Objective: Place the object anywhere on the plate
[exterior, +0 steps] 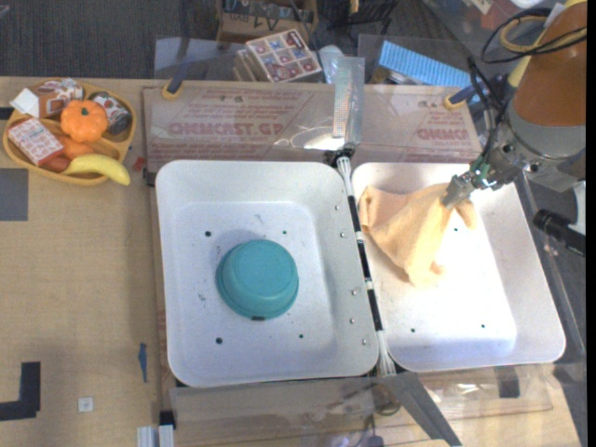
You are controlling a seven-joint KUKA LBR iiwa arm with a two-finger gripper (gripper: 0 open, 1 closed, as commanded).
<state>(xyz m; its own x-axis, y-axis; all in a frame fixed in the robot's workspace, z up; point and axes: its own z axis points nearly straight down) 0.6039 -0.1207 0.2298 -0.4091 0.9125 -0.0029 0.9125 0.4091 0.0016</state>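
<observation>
**A:** Where do we stand with the two-finger gripper (458, 192)?

**B:** We see it low over the right white bin (521, 333), near that bin's far edge, at the upper right corner of the crumpled pale orange cloth (410, 231). The fingers are closed narrow on that corner, with a fold of fabric pinched between them. The rest of the cloth drapes from there toward the bin's left edge and sags onto the floor of the bin.

**A:** And the plate?

**B:** We take the teal round dish, lying upside down (258, 278), to be it. It sits in the left white bin (186, 203), roughly central, a little toward the near edge. It is well apart from the cloth, with the raised rims where the two bins meet between them.

**A:** How much open room do we have?

**B:** The near half and right side of the right bin are bare, and the left bin is bare all around the dish. The cloth's left fold lies just beside the shared rims.

**A:** Anything hard to read?

**B:** The grey arm with its orange band (557, 73) is cut off at the right edge of the view. The fingertips are small and dark, so we cannot tell how much cloth they grip. A yellow bowl of toy fruit (70, 133) sits on the bench at the far left corner.
</observation>
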